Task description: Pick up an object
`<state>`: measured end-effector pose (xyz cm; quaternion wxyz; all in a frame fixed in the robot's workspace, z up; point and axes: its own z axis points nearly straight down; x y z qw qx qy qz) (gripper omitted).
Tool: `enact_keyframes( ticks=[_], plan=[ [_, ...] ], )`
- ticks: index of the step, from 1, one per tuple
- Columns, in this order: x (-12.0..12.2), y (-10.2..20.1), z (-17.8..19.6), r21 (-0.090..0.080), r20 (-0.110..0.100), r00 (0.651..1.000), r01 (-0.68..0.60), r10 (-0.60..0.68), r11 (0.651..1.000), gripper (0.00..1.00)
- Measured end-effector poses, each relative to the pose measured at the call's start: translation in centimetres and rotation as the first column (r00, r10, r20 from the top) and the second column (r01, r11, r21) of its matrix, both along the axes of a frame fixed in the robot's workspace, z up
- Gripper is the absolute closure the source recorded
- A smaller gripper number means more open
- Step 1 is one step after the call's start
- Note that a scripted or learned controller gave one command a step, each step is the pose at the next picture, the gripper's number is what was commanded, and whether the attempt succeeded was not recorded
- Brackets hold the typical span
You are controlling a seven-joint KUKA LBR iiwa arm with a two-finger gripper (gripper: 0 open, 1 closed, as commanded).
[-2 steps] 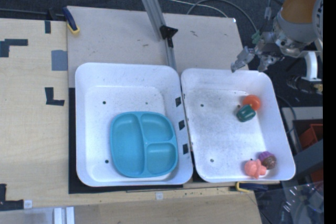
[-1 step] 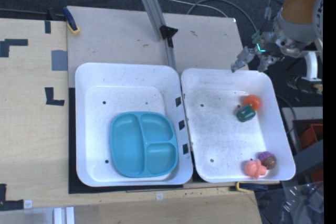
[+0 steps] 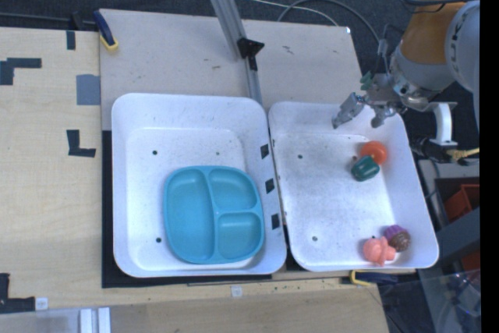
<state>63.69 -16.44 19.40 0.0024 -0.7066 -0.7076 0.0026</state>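
My gripper (image 3: 363, 115) hangs over the far right corner of the right bin (image 3: 327, 191), its two fingers spread apart with nothing between them. Just below it, near the bin's right wall, lie a small orange object (image 3: 376, 150) and a dark green object (image 3: 364, 168), touching each other. In the bin's near right corner sit a pink toy (image 3: 377, 249) and a small purple and brown piece (image 3: 397, 237), side by side.
The left bin (image 3: 140, 129) holds a teal divided plate (image 3: 213, 213). A slanted metal pole (image 3: 226, 8) ends at the seam between the bins. Cables lie behind the right bin. A blue and yellow clamp (image 3: 105, 30) sits at the bench's far left.
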Motion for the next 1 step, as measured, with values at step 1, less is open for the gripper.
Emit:
enact_keyframes(
  ticks=[1],
  plan=[
    [-0.20,0.90,-4.81,0.000,0.001,1.000,-0.001,0.001,1.000,0.00]
  ],
)
